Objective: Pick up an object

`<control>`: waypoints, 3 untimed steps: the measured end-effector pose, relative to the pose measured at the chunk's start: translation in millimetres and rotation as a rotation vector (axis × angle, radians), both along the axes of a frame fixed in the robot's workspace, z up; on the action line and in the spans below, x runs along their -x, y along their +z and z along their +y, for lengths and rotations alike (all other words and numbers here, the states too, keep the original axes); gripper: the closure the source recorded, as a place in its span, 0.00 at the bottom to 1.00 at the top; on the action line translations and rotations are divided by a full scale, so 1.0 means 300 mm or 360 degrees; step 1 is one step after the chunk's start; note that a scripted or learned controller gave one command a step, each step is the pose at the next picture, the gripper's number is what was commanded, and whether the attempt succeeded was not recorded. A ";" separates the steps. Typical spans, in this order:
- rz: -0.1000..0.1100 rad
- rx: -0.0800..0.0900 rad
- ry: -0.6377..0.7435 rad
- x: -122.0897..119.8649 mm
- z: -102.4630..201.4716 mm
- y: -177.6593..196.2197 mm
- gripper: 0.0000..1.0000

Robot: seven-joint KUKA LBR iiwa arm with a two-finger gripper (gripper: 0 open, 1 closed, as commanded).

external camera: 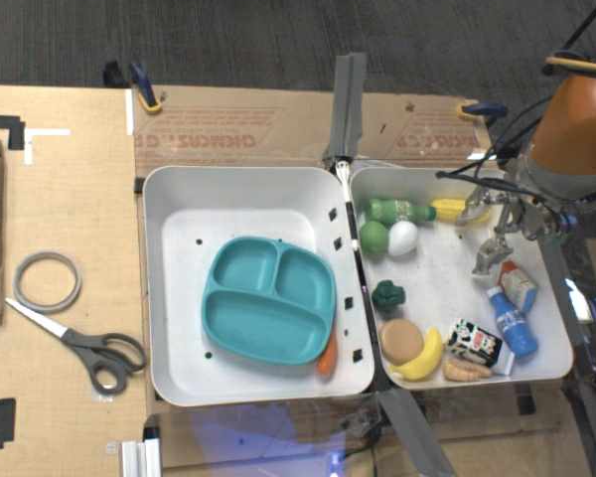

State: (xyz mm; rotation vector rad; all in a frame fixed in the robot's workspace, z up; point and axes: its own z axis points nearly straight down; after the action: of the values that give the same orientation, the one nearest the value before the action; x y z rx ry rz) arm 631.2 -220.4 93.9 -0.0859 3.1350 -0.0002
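- Your gripper (492,253) hangs over the right bin's (447,281) bare middle (grasp state unclear).
- The left bin (169,266) carries a teal tray (268,301), its rim margins open.

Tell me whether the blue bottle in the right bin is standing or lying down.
Lying down. The blue bottle rests on its side on the right bin's floor, its length running diagonally beside the small carton.

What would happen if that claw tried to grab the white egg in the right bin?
The egg looks smooth and rounded, so it would probably slip or squirt out of a two-finger pinch. Nudged, it would likely roll, though the green ball touching its left side and the green bottle just above might stop it. It looks like a toy, so probably light.
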 end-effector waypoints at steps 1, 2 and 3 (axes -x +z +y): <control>0.0037 -0.0003 -0.0298 -0.047 0.235 -0.014 0.00; 0.0044 0.0014 -0.0879 -0.042 0.344 -0.016 0.00; 0.0004 0.0009 -0.1287 0.016 0.402 -0.002 0.00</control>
State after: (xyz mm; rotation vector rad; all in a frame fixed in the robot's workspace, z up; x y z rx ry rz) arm 626.4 -99.8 93.4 1.1555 2.9189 -0.0123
